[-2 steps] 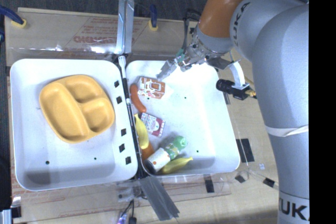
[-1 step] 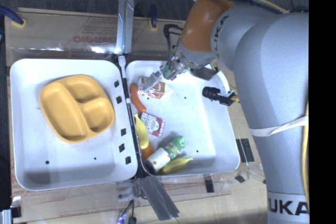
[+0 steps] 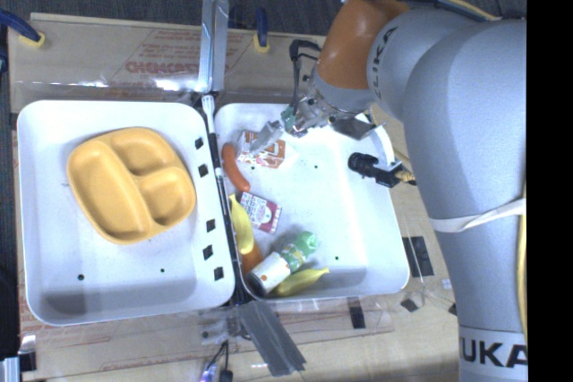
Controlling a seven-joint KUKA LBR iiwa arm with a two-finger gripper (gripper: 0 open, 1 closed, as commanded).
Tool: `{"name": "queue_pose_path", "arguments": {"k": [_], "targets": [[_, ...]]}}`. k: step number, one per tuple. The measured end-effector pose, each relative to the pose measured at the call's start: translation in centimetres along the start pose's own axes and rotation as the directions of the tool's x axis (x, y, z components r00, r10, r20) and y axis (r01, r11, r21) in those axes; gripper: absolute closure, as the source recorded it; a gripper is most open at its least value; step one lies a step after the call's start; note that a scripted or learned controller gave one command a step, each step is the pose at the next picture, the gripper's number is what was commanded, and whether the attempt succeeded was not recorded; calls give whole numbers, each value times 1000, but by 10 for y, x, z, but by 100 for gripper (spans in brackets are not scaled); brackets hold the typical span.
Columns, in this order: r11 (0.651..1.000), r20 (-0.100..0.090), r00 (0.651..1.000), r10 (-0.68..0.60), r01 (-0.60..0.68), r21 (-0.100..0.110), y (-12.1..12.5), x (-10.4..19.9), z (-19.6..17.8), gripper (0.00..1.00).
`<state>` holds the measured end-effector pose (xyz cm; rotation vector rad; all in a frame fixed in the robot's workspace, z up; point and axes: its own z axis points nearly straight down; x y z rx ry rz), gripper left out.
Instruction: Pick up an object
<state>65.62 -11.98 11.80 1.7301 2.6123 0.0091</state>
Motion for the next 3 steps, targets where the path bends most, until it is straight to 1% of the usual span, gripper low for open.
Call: {"name": "queue_pose_path", "arguments": {"k": [1, 2, 3], "targets": [[999, 6, 999, -47, 47, -1, 12, 14, 12, 0], [999, 8, 999, -52, 52, -10, 16, 15, -2, 100], [950, -8, 950, -312, 312, 10, -19, 96, -75, 100]]}}
